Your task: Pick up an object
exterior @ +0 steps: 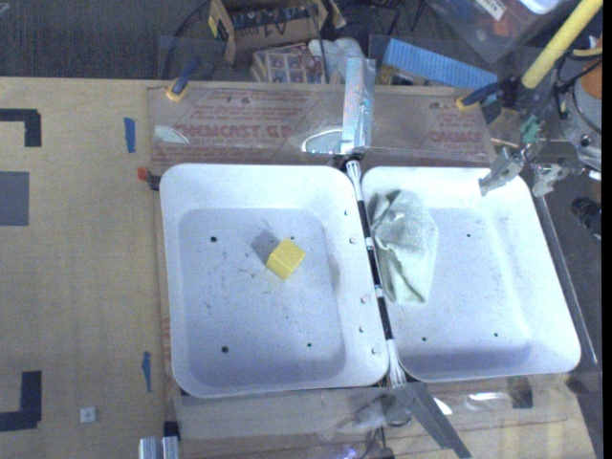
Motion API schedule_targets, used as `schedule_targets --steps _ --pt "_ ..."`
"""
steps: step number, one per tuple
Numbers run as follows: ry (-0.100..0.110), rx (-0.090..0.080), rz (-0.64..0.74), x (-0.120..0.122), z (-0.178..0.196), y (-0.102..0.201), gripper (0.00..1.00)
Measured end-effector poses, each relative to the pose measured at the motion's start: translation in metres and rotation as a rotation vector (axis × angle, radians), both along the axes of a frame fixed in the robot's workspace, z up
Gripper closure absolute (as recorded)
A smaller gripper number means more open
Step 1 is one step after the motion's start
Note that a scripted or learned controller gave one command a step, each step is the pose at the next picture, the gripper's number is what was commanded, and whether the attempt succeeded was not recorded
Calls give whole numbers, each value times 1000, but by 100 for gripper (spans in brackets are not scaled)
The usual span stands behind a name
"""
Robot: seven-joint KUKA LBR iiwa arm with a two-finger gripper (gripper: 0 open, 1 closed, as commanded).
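Yellow block [286, 258] (corner-up diamond), left bin [191, 352].

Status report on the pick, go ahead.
Gripper at the right bin's far right corner, nothing seen between its fingers. Yellow block loose in the left bin. Pale cloth crumpled along the right bin's left wall.

Wooden bench [76, 285] w/ 2 white bins side by side: left bin [182, 199], right bin [545, 333]. Black tape marks [24, 127] and blue tape bits [129, 134] on bench top at left.
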State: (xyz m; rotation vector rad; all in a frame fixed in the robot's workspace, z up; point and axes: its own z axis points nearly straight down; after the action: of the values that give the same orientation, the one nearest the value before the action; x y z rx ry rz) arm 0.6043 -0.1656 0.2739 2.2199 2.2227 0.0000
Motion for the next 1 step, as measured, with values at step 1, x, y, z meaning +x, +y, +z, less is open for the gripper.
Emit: schedule_targets --steps 1 --pt "0 0 356 -7 -58 14 0"
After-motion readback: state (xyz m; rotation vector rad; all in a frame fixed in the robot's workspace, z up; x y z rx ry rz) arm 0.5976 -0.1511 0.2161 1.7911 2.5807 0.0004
